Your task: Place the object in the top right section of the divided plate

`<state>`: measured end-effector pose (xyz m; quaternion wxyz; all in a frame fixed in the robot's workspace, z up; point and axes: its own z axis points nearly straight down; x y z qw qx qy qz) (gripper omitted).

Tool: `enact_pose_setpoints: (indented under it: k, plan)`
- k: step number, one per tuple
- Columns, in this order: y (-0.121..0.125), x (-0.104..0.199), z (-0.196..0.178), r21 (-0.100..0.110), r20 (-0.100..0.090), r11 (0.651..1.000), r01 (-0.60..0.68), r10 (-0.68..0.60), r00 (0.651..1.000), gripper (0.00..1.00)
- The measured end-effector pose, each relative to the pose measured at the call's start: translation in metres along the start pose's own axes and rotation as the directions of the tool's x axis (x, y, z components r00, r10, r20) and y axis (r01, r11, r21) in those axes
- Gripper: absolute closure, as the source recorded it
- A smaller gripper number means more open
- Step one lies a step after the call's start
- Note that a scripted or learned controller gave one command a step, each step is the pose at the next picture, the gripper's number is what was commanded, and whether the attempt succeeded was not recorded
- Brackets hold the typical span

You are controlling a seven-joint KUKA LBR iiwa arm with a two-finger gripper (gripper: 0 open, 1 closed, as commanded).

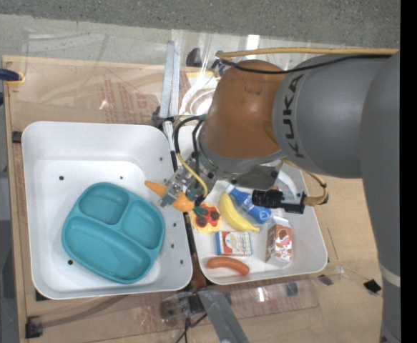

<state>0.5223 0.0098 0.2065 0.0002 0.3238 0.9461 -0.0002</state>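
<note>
I see the toy carrot (167, 189) lying across the rim between the two bins, its pointed orange tip over the left bin (86, 145) and its thicker end under the pincer (177, 190). The pincer sits right at the carrot, but whether it is clamped on it I cannot tell — the wrist blocks my line. The teal divided plate (113, 231) lies flat in the left bin, just left of and below the carrot, tilted so its two small sections face the upper right; the carrot is near its upper right section but not on it.

In the right bin (315, 252) I make out a banana (235, 214), a blue packet (249, 198) beside it, a small red and yellow toy (207, 218), a little carton (234, 243), a brown milk-style carton (280, 242) and a sausage (227, 265) near the front wall. The grey arm (337, 113) with its orange band (244, 109) covers the bin's back part — both bins rest on the wooden worktop (72, 91).
</note>
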Motion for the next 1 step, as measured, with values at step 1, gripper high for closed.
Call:
enact_pose_setpoints:
  k: [1]
  plan:
    - [-0.0006,-0.0005,-0.0001,0.000,0.000,1.000,-0.002,0.002,1.000,0.00]
